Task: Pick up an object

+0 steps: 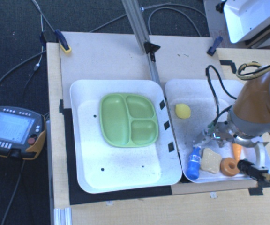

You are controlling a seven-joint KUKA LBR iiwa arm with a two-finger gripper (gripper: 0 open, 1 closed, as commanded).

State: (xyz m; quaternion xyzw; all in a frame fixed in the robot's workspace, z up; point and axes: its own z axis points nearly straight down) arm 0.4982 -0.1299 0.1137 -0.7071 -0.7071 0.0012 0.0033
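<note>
The arm reaches into the right bin (191,90), its gripper (214,136) low over the near-end clutter — whether it is spread or pressed together cannot be told from here. Candidates sit close: a blue bottle (194,162), a tan sponge-like block (210,161), an orange ring (228,167) and an orange carrot-like piece (237,150). The packed cluster is the obstacle. The yellow lemon (183,110) lies well apart — likely the cleaner pick. The green divided plate (128,120) sits in the left bin (86,139).

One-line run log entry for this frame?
arm: over right bin | gripper: near tan block, grasp unconfirmed | yellow ball: loose | green tray: left bin
</note>
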